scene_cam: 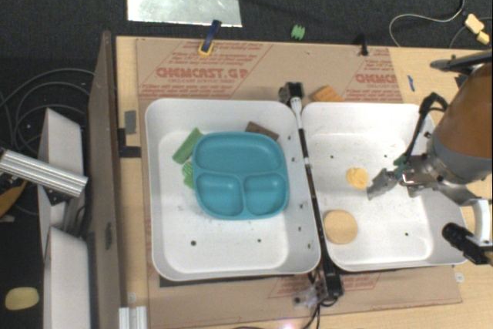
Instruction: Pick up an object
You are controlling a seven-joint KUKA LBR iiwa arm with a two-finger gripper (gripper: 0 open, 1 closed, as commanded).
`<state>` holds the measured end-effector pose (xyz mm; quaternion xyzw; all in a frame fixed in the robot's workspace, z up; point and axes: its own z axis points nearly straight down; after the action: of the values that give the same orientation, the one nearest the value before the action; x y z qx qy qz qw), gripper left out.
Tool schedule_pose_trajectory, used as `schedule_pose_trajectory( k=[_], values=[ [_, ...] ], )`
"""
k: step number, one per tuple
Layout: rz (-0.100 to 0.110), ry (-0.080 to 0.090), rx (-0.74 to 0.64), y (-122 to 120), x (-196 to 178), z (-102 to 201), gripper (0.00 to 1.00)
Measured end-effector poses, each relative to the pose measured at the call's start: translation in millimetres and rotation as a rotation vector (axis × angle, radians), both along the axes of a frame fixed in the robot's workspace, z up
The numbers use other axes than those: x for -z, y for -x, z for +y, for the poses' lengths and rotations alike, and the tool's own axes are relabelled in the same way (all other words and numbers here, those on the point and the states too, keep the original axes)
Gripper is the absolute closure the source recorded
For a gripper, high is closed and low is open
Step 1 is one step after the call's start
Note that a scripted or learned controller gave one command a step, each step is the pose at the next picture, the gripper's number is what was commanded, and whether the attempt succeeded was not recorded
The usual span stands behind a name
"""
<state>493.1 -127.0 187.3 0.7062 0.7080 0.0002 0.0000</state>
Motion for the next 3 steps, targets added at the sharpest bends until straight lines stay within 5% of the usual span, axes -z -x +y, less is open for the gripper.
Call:
schedule_pose_trajectory(
  k=[1,2,3],
  values=[
    [-0.005,0.000,-0.007,-88.3,45.5,17.5,0.00],
    [0.001,0.000,0.001,-85.8,90.9,13.5,0.00],
    [-0.012,0.004,-0.003,-154.0,49.2,-19.6,0.00]
  ],
)
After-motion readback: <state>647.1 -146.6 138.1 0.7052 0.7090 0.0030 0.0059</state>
